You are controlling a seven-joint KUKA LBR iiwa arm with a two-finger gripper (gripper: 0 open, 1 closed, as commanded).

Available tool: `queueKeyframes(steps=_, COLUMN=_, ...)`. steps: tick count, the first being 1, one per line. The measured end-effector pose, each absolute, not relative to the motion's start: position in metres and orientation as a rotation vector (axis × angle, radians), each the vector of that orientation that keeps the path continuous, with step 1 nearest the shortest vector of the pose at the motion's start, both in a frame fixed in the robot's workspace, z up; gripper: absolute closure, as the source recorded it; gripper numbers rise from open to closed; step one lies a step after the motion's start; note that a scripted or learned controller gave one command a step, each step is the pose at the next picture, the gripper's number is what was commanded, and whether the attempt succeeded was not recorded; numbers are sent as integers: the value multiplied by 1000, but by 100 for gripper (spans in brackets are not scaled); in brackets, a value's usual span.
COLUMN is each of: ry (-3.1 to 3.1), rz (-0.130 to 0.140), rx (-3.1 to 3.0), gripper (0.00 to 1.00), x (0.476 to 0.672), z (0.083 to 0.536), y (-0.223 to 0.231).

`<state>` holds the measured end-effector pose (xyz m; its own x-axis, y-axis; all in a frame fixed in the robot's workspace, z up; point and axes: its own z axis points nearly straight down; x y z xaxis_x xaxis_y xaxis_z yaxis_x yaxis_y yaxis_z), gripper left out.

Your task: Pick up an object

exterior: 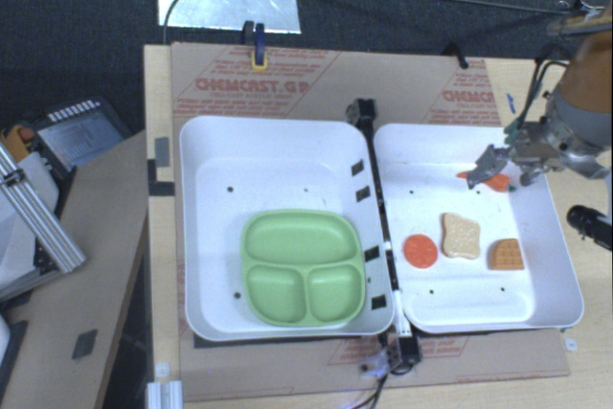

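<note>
My gripper hangs over the far part of the right bin, with the arm coming in from the right. Its fingers are spread open. A small orange-red piece lies on the bin floor just below and between the fingertips, partly covered by them; I cannot tell whether they touch it. Nearer the front of the same bin lie a red round slice, a pale toast slice and a brown waffle-like piece.
The left bin holds a green three-compartment plate. A black divider strip runs between the two bins. A cable and a yellow clamp sit beyond the bins at the back.
</note>
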<state>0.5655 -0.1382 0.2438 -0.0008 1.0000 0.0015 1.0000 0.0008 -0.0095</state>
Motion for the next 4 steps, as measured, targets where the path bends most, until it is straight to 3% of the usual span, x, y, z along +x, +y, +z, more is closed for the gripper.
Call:
queueKeyframes(steps=1, ry=-2226, rz=-1, rx=-2219, gripper=0, x=568, z=250, y=-138)
queueKeyframes(steps=4, ry=-2223, rz=1, rx=-2219, gripper=0, x=564, z=99, y=-144)
